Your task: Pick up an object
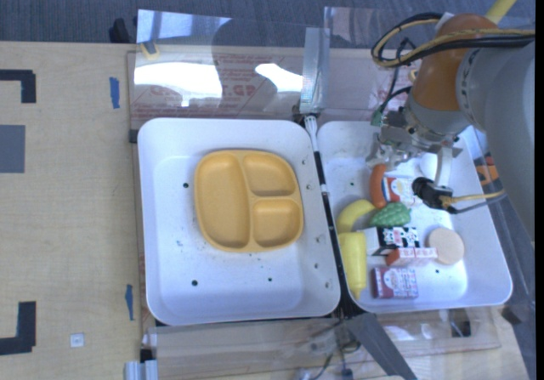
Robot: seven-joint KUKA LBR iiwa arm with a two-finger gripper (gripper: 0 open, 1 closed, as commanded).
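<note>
My gripper point(409, 151) hangs low over the back of the right bin point(489, 272), under the grey arm with its orange band. Just below it lie an orange carrot-shaped piece point(378, 180) and a small white and orange carton point(395, 189). Further forward are a yellow lemon-like piece point(355, 214), a green leafy piece point(392, 216), a long yellow piece point(354, 260), a black and white carton point(399, 238), a red carton point(396, 282) and a round peach disc point(445, 245). I see nothing lifted off the bin floor.
The left bin point(170, 276) holds a yellow divided plate point(248, 199). A clear wall point(221, 72) rises behind both bins, with a metal post point(312, 72) at the divide. Black and yellow cables point(466, 197) trail from the wrist over the right bin.
</note>
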